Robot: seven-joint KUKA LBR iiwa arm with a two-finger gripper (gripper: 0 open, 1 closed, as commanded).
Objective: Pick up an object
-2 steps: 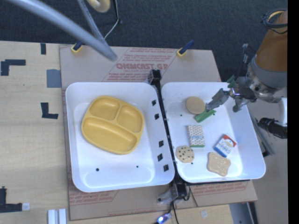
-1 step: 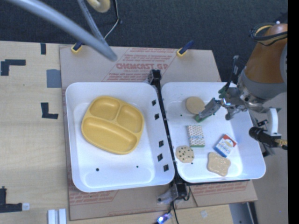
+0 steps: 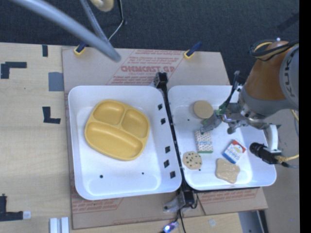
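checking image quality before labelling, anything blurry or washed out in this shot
Camera view: the grey pole crossing the top left is out of focus, being close to the lens; the white bins are bright but keep their edges; the yellow tray, cookie and small packets read sharply; the gripper is small and dark, its fingers hard to make out.

We see even, bright overhead light, soft shadows under the sectioned yellow plastic plate [image 3: 117, 129], and mild overall blur.
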